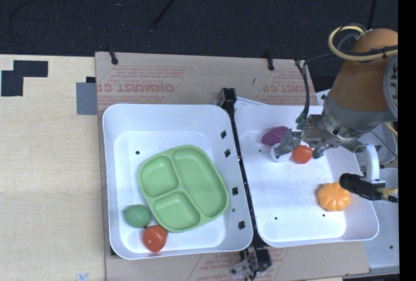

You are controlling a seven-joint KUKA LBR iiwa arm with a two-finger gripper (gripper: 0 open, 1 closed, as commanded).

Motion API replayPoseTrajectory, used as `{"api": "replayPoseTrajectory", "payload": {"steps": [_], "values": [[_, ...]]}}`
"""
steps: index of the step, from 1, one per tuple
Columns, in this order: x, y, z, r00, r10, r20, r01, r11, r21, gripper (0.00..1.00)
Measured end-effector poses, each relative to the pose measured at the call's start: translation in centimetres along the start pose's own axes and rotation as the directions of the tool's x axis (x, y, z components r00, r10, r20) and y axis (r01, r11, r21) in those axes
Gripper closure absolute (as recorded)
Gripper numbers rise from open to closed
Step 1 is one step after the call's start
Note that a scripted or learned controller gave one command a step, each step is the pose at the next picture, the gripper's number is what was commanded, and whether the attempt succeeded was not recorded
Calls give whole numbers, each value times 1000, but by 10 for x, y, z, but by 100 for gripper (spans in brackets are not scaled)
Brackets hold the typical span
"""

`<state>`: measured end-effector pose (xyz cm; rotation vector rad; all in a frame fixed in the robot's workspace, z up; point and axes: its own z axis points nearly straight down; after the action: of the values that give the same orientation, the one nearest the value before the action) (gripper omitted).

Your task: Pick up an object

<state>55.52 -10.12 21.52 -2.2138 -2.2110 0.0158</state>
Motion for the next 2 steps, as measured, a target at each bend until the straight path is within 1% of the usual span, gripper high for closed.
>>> {"api": "replayPoseTrajectory", "payload": {"steps": [1,2], "values": [[0,2,-7,1000,-2,1,2,1000,-12,0],[-1,0,37,1000,-1,1,1,1000,-9,0]]}}
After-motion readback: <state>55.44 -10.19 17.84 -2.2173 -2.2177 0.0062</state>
